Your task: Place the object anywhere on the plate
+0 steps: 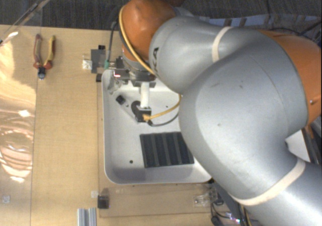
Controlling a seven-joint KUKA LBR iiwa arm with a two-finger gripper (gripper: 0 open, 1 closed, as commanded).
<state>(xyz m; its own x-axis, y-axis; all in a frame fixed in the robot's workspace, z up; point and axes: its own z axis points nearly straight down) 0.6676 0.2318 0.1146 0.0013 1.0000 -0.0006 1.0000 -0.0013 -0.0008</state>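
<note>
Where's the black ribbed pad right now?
Camera view: the black ribbed pad lies flat on the white bin floor, lower centre, beside the grey arm.

Bright, even light, with warm glare on the bench (65, 144) at left.

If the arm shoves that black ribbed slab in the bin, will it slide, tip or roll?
The black ribbed slab lies flat and low, so it likely won't tip or roll. The floor of the white bin looks smooth, so it would probably slide. Its straight edges suggest stiffness.
</note>
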